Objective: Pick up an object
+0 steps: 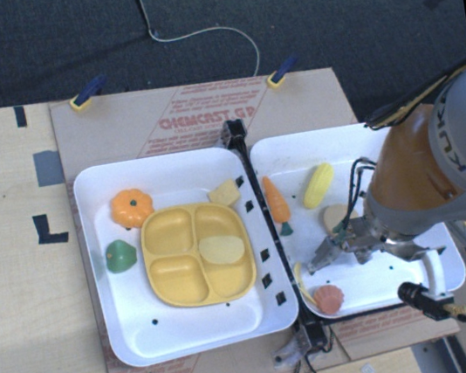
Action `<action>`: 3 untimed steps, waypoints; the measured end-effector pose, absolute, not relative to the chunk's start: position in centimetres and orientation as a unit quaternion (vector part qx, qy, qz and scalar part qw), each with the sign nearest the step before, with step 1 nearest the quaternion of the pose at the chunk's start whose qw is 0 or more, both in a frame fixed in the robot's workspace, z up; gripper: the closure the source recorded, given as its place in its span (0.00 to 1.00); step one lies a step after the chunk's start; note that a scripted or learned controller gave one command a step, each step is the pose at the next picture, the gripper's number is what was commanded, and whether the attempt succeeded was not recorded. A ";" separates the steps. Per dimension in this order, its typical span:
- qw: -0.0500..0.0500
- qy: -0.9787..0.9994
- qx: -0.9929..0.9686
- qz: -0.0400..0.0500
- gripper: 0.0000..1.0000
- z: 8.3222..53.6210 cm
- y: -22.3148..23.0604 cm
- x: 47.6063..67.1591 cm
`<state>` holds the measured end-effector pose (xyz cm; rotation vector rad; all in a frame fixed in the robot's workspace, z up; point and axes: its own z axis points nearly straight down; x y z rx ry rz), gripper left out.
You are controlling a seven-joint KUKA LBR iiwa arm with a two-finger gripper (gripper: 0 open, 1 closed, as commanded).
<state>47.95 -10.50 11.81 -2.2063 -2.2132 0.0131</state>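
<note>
In the right bin, the tool, grip indiscernible, hovers above the upright carrot.

This is a robotics lab test bench. Two shallow white plastic bins sit side by side on a flat brown cardboard sheet with red print, which is clipped at its far edge by blue-and-yellow clamps. Beyond the sheet, a thin white cable loops over dark carpet. A grey industrial arm with an orange band reaches over the right bin.
</note>
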 end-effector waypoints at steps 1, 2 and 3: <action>0.003 -0.707 -0.707 0.001 1.00 13.6 -10.8 48.2; -0.002 -0.712 -0.703 -0.005 1.00 24.8 -1.9 48.6; -0.005 -0.709 -0.705 -0.005 1.00 37.8 -1.6 49.9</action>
